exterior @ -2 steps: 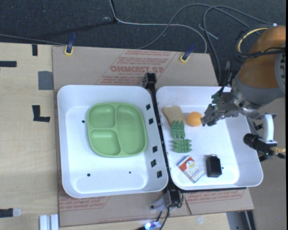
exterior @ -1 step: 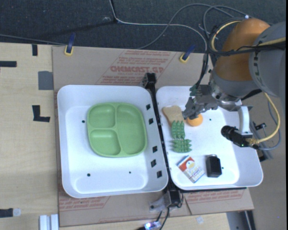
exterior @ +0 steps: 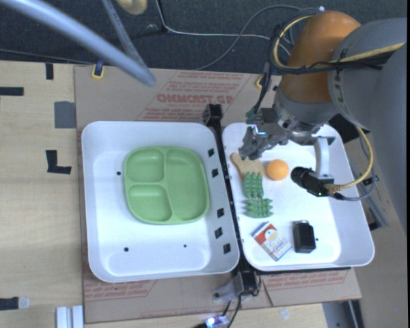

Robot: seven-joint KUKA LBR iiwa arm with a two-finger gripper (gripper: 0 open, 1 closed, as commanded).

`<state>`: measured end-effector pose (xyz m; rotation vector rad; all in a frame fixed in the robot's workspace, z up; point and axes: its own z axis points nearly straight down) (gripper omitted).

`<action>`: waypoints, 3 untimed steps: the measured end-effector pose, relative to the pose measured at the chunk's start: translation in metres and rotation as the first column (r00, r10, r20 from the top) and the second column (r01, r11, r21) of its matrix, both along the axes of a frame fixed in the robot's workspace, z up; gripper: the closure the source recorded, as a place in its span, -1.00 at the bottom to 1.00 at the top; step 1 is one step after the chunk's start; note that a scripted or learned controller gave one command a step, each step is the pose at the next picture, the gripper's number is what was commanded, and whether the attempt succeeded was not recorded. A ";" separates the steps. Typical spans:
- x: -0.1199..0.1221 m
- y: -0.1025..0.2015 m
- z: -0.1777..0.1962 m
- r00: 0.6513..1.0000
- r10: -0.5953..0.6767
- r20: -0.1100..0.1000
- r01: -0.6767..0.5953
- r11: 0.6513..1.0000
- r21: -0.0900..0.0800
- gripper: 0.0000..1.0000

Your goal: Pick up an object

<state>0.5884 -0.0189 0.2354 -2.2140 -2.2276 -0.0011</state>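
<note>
My gripper hangs low over the back left part of the right bin, just above a tan wooden piece. An orange ball lies a little to the right of the gripper. Green toy pieces lie in a column in front of the wooden piece. A small red and white card box and a black block rest near the bin's front. Nothing shows between the fingers.
The left bin holds a green divided plate. A black clip divider runs between the bins. The arm's orange band and grey body loom over the right bin's back. Cables trail behind it.
</note>
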 end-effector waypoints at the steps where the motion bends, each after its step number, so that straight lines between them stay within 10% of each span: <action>1: 0.009 0.046 -0.007 1.000 -0.002 -0.002 0.002 1.000 -0.002 1.00; 2: 0.028 0.100 0.001 1.000 0.001 0.000 -0.001 1.000 0.000 1.00; 3: 0.028 0.097 0.000 1.000 -0.003 -0.002 0.003 1.000 -0.001 -1.00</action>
